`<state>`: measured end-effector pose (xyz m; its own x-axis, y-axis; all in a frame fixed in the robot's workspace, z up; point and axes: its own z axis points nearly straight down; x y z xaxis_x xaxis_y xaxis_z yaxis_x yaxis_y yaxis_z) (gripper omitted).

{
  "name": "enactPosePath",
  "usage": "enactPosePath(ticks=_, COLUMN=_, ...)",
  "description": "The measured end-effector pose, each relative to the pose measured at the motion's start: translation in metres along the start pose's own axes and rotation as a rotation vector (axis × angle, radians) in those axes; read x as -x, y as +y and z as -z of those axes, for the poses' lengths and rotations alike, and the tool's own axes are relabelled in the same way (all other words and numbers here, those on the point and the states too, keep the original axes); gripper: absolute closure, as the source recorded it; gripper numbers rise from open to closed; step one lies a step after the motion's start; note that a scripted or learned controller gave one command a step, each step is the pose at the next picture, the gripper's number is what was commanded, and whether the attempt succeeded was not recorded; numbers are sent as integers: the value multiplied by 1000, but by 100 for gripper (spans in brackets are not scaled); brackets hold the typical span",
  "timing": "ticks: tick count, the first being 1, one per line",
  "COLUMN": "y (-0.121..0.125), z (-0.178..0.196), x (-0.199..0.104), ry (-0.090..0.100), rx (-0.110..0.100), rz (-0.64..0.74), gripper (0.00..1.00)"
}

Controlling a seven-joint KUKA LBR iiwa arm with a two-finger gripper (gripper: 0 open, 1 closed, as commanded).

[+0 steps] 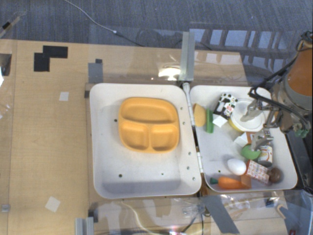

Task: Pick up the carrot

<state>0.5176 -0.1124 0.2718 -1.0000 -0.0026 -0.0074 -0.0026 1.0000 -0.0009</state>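
The orange carrot lies flat along the front wall of the right bin, just below a white egg. My gripper hangs over the right half of that bin, well behind the carrot and apart from it. Its two metal fingers stand spread open above a white and yellow bowl, with nothing held between them. The grey arm with its orange band comes in from the right.
The right bin also holds a black-and-white cow toy, a yellow piece, a green stick, a green object, a red-and-white packet and a brown ball. A yellow divided plate sits in the left bin.
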Motion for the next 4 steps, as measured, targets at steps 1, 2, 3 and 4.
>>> enactPosePath(ticks=1, y=-5, z=-160, x=30, ry=12, rx=3, rz=-90, gripper=0)
enactPosePath(ticks=2, y=-5, z=-143, x=36, ry=-7, rx=0, rz=-83, gripper=100)
enactPosePath(ticks=3, y=5, z=-178, x=136, ry=-8, rx=0, rz=-247, gripper=100)
enactPosePath(ticks=4, y=-5, z=58, x=94, ry=-19, rx=-2, rz=-152, gripper=100)
